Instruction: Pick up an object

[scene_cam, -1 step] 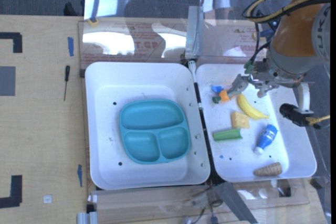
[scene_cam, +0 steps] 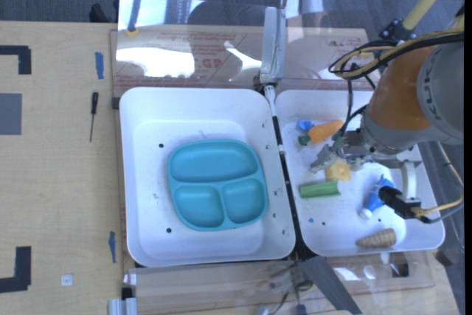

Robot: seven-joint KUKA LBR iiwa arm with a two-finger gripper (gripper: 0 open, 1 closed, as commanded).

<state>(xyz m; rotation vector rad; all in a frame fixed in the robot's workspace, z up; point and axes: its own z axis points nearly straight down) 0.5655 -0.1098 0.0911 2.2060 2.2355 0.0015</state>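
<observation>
claw (scene_cam: 330,156) low in right bin (scene_cam: 420,236), finger state: cannot tell | nearest object: yellow piece (scene_cam: 338,171) just beside claw; green stick (scene_cam: 319,189) just below it | progress: nothing lifted yet, grasp and raise remain

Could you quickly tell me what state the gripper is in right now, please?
Gripper: over the right bin, by the yellow piece; state cannot be told.
</observation>
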